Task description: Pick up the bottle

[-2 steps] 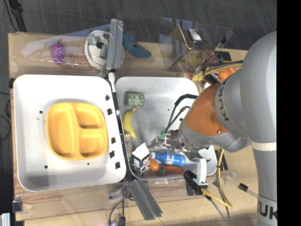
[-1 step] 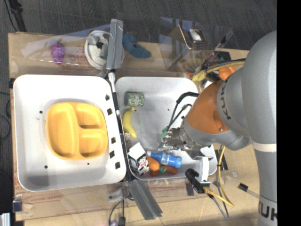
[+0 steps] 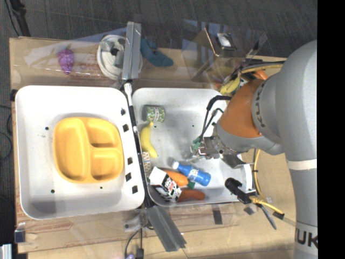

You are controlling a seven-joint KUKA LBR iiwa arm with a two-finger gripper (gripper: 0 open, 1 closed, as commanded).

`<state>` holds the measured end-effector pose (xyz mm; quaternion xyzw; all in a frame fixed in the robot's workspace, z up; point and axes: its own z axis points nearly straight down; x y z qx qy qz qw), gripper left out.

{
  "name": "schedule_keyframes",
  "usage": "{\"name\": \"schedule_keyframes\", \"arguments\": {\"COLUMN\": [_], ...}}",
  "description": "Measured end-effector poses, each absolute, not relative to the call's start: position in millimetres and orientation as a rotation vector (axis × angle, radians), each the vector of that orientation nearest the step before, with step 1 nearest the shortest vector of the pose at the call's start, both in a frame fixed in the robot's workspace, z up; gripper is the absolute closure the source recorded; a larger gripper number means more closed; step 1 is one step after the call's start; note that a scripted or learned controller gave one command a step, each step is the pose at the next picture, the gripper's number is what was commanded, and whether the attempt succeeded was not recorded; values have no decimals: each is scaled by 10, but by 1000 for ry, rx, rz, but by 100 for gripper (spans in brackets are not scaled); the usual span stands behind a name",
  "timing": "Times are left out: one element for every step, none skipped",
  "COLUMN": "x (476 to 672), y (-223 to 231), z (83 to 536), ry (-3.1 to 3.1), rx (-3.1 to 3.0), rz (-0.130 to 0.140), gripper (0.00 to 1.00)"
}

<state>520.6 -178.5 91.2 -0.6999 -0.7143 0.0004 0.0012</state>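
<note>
One blue bottle [image 3: 193, 174] lies near the right bin's [image 3: 178, 99] front edge. The gripper [image 3: 202, 147] hangs just above it; its finger spread cannot be told.

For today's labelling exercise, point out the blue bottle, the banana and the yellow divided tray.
blue bottle [image 3: 193, 173], camera view, middle of its body.
banana [image 3: 147, 142], camera view, middle of its curved length.
yellow divided tray [image 3: 69, 154], camera view, floor of its large left compartment.

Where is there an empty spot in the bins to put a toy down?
The left bin has bare white floor all around the yellow tray. In the right bin, the bare patch lies between the green can, the banana and the gripper. Its lower end is crowded: blue bottle, carton and carrot lie close together.
</note>
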Motion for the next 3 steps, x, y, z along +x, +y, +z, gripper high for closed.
{"name": "schedule_keyframes", "arguments": {"x": [5206,4765,4774], "y": [-1784,-1543,-1541], "z": [911,916,1014], "ry": [-2242,-2092,-2096], "rx": [-2197,-2341,-2336], "rz": [1,1,0], "gripper": [0,0,100]}}
